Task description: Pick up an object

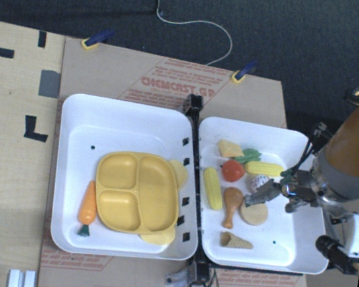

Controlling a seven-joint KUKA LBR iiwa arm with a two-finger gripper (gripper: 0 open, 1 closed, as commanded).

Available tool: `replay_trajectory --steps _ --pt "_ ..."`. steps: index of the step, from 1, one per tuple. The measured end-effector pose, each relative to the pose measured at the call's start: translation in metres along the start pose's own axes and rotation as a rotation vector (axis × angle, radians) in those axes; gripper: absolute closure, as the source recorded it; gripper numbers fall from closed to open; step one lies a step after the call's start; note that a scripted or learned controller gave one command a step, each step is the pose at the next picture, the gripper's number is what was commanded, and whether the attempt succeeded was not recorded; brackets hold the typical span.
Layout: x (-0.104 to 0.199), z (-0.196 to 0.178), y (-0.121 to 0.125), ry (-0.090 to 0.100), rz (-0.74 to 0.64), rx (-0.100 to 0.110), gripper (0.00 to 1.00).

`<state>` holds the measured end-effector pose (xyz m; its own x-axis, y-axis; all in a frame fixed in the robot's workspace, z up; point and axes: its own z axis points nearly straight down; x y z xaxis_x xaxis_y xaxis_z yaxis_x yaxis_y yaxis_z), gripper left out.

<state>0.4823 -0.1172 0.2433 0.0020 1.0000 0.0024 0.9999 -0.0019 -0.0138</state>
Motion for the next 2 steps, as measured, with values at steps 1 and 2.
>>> replay_trajectory --steps 1,2 --pt "0.000 -0.006 0.002 -0.002 -0.003 -0.012 0.00" --pt "0.005 0.039 0.003 -0.001 -0.003 -0.007 0.00"
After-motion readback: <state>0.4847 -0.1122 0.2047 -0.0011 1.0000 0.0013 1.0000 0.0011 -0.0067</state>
